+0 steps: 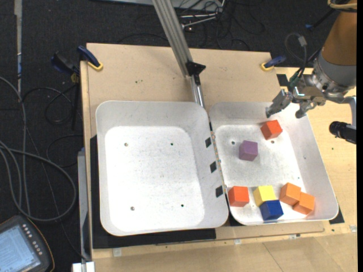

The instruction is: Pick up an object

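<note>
I see 2 bins side by side on the bench (142, 72): the left bin (150, 166) at centre frame, the right bin (315, 157) to its right. All 7 blocks lie in the right bin. 1 block (271, 129) sits near its upper edge, another (248, 150) lower left of it. Along the lower edge run 5: 1 (239, 195) at left, then 1 (264, 194) with another (271, 209) touching below it, then a touching pair (291, 193) (305, 202) at right. The gripper (289, 103) hangs over the bin's upper right edge.
</note>
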Action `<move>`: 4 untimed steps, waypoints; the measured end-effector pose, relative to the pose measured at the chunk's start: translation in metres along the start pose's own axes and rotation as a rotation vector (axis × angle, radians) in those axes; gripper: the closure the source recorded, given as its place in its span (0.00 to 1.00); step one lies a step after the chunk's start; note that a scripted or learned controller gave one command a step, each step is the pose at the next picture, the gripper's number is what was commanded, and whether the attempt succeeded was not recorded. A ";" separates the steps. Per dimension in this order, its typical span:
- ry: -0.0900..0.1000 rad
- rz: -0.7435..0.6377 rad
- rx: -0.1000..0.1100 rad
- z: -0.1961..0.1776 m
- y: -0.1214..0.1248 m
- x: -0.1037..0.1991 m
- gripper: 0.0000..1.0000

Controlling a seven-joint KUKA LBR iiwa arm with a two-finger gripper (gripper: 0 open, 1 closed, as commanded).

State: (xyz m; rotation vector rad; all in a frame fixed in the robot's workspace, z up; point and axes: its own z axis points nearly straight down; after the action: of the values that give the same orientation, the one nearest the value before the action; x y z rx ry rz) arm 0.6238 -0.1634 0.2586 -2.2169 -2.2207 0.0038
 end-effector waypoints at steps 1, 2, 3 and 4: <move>-0.002 -0.002 -0.004 -0.003 0.001 0.000 0.00; -0.001 -0.002 0.000 0.046 0.008 0.007 0.00; 0.000 -0.002 0.000 0.097 0.009 0.017 0.00; -0.001 0.000 -0.003 0.143 0.017 0.013 0.00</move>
State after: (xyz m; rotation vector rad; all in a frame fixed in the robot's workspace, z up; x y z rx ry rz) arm 0.6401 -0.1500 0.1158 -2.2186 -2.2227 0.0014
